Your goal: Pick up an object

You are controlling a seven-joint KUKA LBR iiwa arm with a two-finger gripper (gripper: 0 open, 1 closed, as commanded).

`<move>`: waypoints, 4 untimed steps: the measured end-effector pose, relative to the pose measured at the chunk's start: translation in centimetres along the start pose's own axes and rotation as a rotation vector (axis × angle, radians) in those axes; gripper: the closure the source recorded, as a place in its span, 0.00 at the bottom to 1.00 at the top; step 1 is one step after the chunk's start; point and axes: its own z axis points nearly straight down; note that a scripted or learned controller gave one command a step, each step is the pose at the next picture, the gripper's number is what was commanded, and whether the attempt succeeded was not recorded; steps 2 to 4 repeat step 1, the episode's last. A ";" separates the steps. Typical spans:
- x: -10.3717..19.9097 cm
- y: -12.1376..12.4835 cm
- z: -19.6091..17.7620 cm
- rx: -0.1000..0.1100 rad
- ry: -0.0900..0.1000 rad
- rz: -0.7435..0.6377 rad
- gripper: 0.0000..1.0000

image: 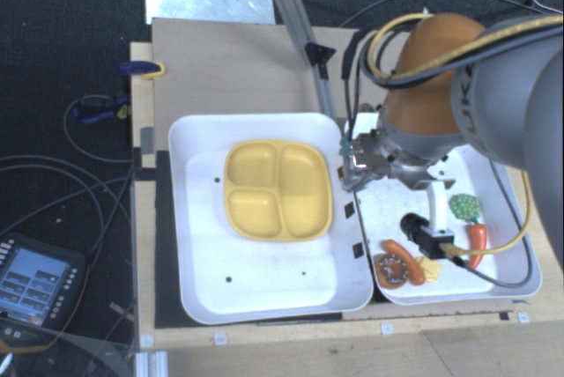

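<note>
At the near end of the right bin point(379, 212), a cluster of small toy foods is seen: a brown ring donut point(389, 272) touching a glossy red sausage point(405, 261), with a small yellow piece point(430, 270) just beside them. An orange carrot point(477, 238) and a knobbly green piece point(464, 207) are set nearer the right wall. Bare white floor is left in the left bin point(264, 283) in front of a smooth yellow four-part plate point(278, 190). Farther back, the gripper point(353, 162) is placed over the rims where the bins meet, apart from the toys. Whether it is open or closed cannot be told.
</note>
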 end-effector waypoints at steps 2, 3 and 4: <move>5.3 -1.7 0.3 0.000 0.000 -0.001 1.00; 5.3 -1.7 0.3 0.000 0.000 -0.001 1.00; 5.3 -1.7 0.3 0.000 0.000 -0.001 1.00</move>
